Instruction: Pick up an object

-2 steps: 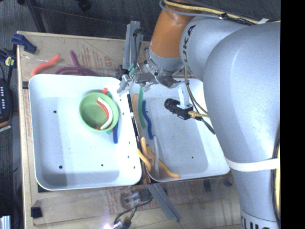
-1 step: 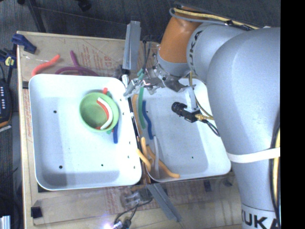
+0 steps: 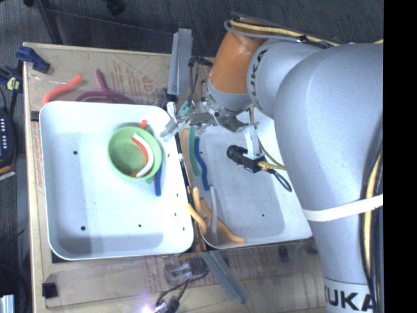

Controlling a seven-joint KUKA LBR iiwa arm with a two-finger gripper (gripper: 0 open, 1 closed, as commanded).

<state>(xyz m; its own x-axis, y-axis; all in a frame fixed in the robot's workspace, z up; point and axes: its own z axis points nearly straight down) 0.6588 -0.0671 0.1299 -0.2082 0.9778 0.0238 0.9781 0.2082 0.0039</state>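
Note:
My gripper hangs over the top right corner of the left bin, by the wall shared with the right bin. Its fingers look spread, with nothing visible between them. Just left of it a green bowl sits in the left bin, with a red and white curved piece inside. A blue stick lies against the bowl's lower right. In the right bin, along its left wall, lie a blue strip, a green strip and orange-yellow strips.
The grey arm covers the right bin's upper and right parts, and a black fitting with a cable hangs beneath it. Behind the left bin lie a red tool, a purple hose and a blue clamp.

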